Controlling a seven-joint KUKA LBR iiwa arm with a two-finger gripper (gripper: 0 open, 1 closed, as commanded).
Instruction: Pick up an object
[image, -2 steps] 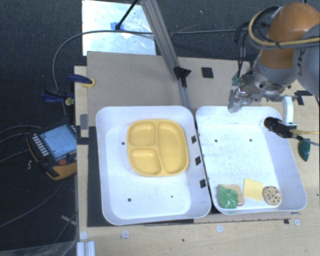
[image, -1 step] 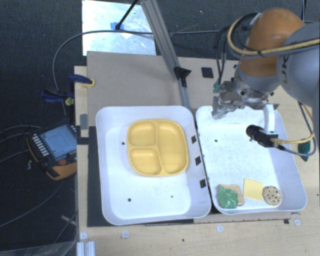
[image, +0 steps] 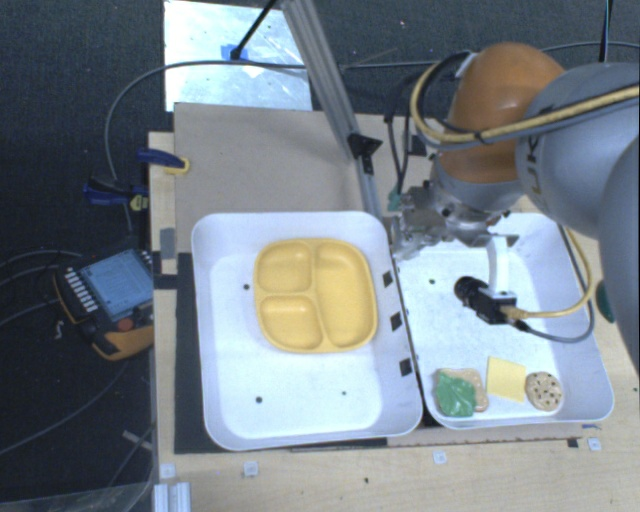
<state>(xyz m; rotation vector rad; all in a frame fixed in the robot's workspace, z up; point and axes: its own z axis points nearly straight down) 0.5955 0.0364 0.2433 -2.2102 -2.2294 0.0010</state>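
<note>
Over in the left bin (image: 225, 400), a glossy yellow plastic tray (image: 315, 295), rounded-square with three compartments; along the near edge of the right bin (image: 590, 400), a flat green piece on a tan slice (image: 459, 392), a thin yellow square (image: 506, 379) and a round speckled cookie (image: 544, 391), all close in a row. Hovering at the right bin's far left corner, the metal pincer (image: 412, 235), well apart from the food. Can't tell whether open or closed, nothing seen in its grasp.
</note>
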